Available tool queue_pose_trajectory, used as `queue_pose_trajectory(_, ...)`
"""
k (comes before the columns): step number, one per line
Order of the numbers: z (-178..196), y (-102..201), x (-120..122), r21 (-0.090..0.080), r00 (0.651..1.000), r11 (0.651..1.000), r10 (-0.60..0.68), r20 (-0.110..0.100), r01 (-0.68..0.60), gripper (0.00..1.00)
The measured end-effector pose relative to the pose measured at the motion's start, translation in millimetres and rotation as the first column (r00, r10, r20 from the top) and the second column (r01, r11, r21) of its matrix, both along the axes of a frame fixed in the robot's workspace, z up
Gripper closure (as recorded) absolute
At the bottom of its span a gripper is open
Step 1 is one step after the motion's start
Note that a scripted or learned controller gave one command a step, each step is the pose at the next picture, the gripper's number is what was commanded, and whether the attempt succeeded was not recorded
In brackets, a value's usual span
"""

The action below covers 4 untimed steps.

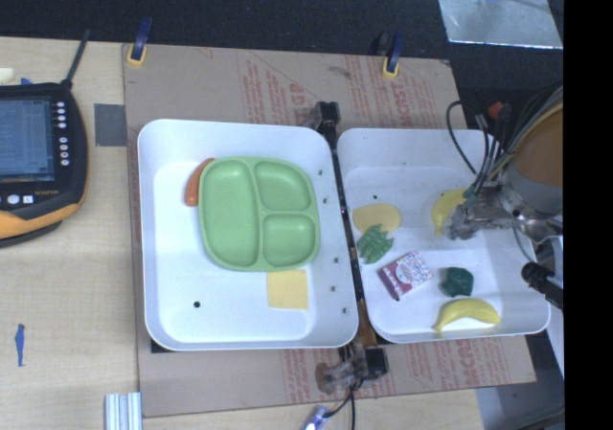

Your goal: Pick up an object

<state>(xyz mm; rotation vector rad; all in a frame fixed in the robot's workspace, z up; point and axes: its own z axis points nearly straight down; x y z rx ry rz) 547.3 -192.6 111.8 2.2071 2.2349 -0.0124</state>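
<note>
Here the arm (536, 165) comes in from the right edge of the frame, and its end effector (471, 219) sits low over the right bin (402, 146), right against a yellow piece (444, 208) near the bin's upper right; whether it is open or closed, I cannot tell, since cables and the wrist cover it. Around it in the same bin lie a pale yellow flat piece (375, 217) just above a green leafy toy (374, 244), a small red and white packet (406, 274) near the middle, a dark green lump (458, 280) to its right, and a banana (466, 314) along the lower edge. The left bin (163, 308) holds a green divided plate (259, 213), an orange-red thing (192, 184) tucked partly under the plate's left rim, and a yellow square (287, 289) just below the plate. Both bins rest on brown cardboard (268, 93) clipped at the top, on a pale wooden table (57, 323). A handheld control pad (36, 162) lies at the far left, and a dark floor runs across the top of the frame.
</note>
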Motion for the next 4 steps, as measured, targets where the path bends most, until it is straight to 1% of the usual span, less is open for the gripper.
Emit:
queue_pose_trajectory(1,0,0,0,0.000,1.000,1.000,0.001,0.000,-0.001,0.00)
queue_pose_trajectory(2,-20,6,65,0.005,1.000,1.000,-0.007,0.002,0.007,0.00)
queue_pose_trajectory(3,-10,5,65,0.005,1.000,1.000,-0.005,0.001,0.005,1.00)
queue_pose_trajectory(4,14,86,83,0.005,1.000,1.000,-0.006,0.003,0.006,1.00)
